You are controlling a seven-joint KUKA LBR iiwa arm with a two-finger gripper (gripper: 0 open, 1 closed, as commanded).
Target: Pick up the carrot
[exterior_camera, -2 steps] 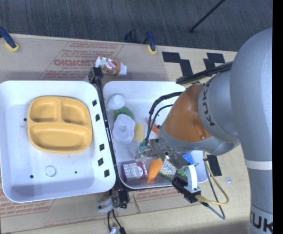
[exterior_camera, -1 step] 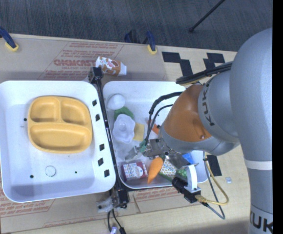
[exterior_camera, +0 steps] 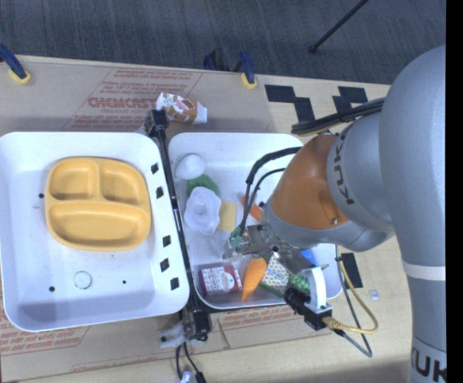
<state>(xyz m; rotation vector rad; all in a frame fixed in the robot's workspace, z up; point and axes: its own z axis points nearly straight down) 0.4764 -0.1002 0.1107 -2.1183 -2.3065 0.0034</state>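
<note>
The gripper [exterior_camera: 251, 250] sits low in the right bin [exterior_camera: 215, 144], its fingers hidden under the wrist, so their state cannot be told. The carrot [exterior_camera: 253, 278] lies just below them on the bin floor beside a red packet [exterior_camera: 219, 280]; lifting remains to be done. The cardboard [exterior_camera: 120, 94] reads "CHEMCAST".

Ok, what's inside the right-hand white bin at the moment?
The right white bin holds an orange carrot, a red-labelled packet, a clear bottle and a white ball. The grey arm covers its right half.
</note>
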